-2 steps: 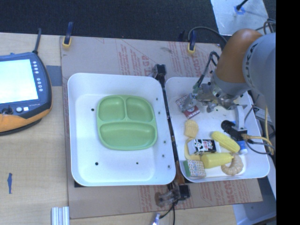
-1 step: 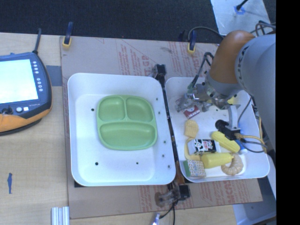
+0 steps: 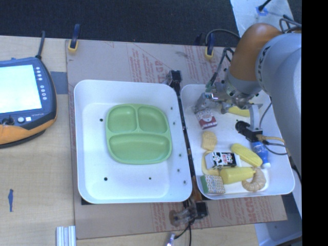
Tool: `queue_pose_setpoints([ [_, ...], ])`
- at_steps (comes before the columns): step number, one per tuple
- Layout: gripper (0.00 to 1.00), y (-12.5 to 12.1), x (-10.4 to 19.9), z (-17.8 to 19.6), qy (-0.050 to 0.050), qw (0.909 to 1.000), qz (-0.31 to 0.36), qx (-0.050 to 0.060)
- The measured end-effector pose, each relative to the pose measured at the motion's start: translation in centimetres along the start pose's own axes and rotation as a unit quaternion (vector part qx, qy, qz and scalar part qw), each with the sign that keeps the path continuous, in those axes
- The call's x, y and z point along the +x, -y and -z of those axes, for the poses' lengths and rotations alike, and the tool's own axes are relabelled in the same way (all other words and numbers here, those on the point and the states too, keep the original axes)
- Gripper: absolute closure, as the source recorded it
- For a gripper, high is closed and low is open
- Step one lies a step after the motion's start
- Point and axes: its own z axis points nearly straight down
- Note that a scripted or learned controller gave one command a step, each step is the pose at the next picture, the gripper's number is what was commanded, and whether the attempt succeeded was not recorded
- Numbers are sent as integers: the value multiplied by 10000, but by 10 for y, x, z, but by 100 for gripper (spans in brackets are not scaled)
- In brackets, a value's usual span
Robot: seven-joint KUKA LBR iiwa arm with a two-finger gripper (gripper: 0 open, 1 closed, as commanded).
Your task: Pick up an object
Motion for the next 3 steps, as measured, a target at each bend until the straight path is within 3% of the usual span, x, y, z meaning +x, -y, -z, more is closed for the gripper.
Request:
queue_pose_setpoints([
  [1,0,16,8,0,7,10000,-14,12],
  [2,100,16,7,10,8,10000,-11,20],
  [3,100,52,84,100,-1,10000,-7,0],
])
